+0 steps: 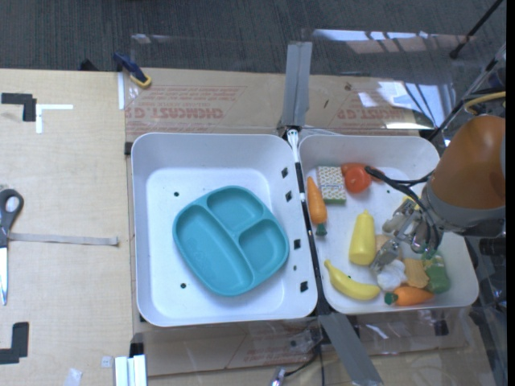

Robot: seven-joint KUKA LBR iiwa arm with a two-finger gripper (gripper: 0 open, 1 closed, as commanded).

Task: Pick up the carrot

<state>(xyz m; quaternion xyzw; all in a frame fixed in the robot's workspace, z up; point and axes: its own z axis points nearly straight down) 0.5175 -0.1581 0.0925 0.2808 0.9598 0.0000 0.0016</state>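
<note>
1. The jaws (400, 236) of the grey arm (471, 175) are seen low inside the right bin (386, 143), above a white item (389, 277); whether they are spread or pressed together cannot be told, since the metal parts blur together
2. Nothing can be seen pinched between them
3. A yellow corn-like piece (363, 238) lies just to the left of the jaws, and a banana (351, 284) is placed below it near the front wall of the bin
4. Two carrot-like items are seen. One orange carrot (317, 202) with a green tip lies along the left wall of the right bin, well apart from the jaws. Another (410, 297) lies at the front right corner, beside a green piece (437, 276)
5. A red tomato (356, 178) and a checkered block (331, 185) are placed toward the back of the bin
6. The left bin (161, 240) holds a blue divided plate (231, 240)
7. Scissors (7, 232) rest on the table (64, 175) at the far left
</note>
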